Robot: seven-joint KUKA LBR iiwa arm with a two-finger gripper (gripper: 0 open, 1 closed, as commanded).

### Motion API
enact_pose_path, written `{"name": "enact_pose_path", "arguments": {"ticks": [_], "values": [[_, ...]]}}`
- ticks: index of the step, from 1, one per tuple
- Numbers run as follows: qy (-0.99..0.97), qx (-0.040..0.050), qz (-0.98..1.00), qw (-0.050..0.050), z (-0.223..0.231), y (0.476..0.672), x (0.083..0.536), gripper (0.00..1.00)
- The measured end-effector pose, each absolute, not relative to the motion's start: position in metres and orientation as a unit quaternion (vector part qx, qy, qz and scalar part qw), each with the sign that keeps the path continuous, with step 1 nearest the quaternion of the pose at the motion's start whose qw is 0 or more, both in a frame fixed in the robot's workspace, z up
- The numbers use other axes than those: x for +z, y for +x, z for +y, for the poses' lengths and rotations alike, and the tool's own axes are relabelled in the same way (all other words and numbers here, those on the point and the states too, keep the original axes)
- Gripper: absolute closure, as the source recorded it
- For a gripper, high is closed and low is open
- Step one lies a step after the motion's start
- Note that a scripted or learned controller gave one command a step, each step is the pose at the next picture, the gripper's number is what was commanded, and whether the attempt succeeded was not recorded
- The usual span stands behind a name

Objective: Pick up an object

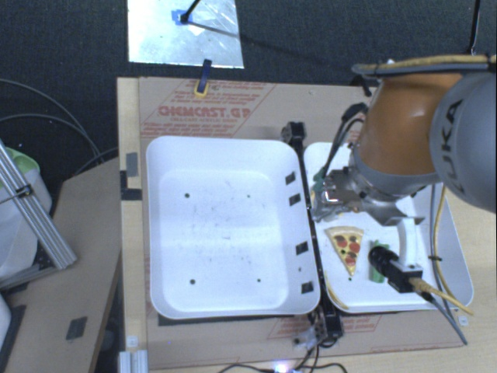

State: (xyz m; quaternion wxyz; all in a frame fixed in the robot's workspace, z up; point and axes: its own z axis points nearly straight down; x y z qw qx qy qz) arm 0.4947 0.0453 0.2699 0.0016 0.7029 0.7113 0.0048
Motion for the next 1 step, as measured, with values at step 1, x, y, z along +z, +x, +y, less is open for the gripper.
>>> {"name": "enact_pose_path", "arguments": {"ticks": [1], "values": [[0.704, 0.0096, 0.71, 0.006, 0.0685, 0.4884, 0.4494, 1.0]]}}
